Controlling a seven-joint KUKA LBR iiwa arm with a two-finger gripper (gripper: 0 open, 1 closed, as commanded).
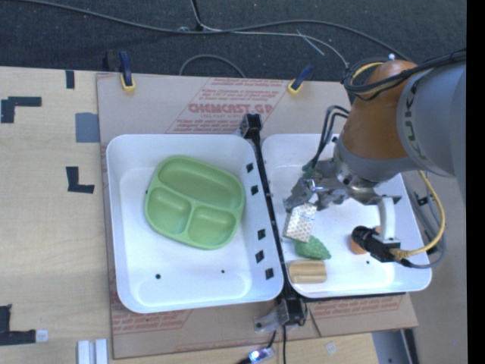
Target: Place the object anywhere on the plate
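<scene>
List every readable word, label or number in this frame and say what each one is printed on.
"CHEMCAST GP": red print on the brown board under the bins, read upside down and partly blurred.
Smaller red lines around it on the board: too blurred to read.
"KU": dark letters on the grey arm, cut off by the frame's edge.

Two shallow white plastic bins [125, 203] sit side by side on a brown cardboard sheet [220, 108]; blue-yellow clamps [126, 73] pin its far edge. Black cables [193, 10] cross dark carpet.

A robotics lab is showing here: cables [250, 29] trailing at twelve o'clock, clamps [126, 73] gripping the taped tabletop [45, 226].
</scene>
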